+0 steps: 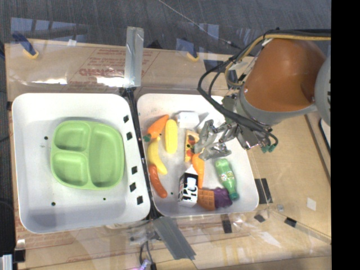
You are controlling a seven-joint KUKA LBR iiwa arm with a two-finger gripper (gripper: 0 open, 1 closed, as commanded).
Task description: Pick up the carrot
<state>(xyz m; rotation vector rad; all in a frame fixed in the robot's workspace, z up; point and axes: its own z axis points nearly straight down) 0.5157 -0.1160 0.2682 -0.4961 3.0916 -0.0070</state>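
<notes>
Left bin [28, 151]: holds a green divided plate [88, 154], lying flat.
Right bin [247, 173]: crowded with toy food.
Left side of the right bin: an orange piece [157, 126], a yellow corn cob [170, 136], a banana [156, 158], a sausage [157, 181].
Carrot [198, 170]: near the middle of the right bin, just below the end effector.
End effector [209, 141]: low over the carrot; whether released or clenched, I cannot tell.
Green bottle [226, 177]: right of the carrot.
</notes>
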